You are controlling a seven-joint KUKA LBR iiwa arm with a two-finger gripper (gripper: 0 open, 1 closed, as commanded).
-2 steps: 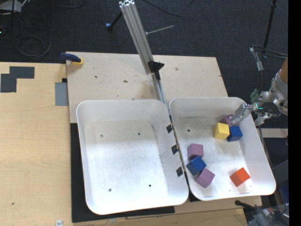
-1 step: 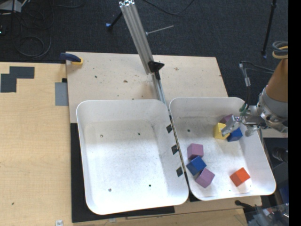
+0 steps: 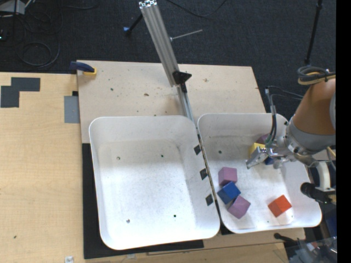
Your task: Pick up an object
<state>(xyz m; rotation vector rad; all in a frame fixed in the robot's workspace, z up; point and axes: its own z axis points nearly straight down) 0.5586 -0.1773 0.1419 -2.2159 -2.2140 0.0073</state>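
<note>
Two shallow white bins (image 3: 181, 126) sat side by side; in the right one we saw the grey arm's two-finger gripper (image 3: 263, 156) low beside a small yellow block (image 3: 256, 147), at its eleven o'clock, touching or nearly so; whether its fingers were parted we could not tell.

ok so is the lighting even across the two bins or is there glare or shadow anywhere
Camera view: light falls evenly, with no hard glare; the left bin floor is bright but its speckles stay legible. Soft shadows sit beside the purple cube and orange cube. The gripper area looks slightly blurred.
</note>
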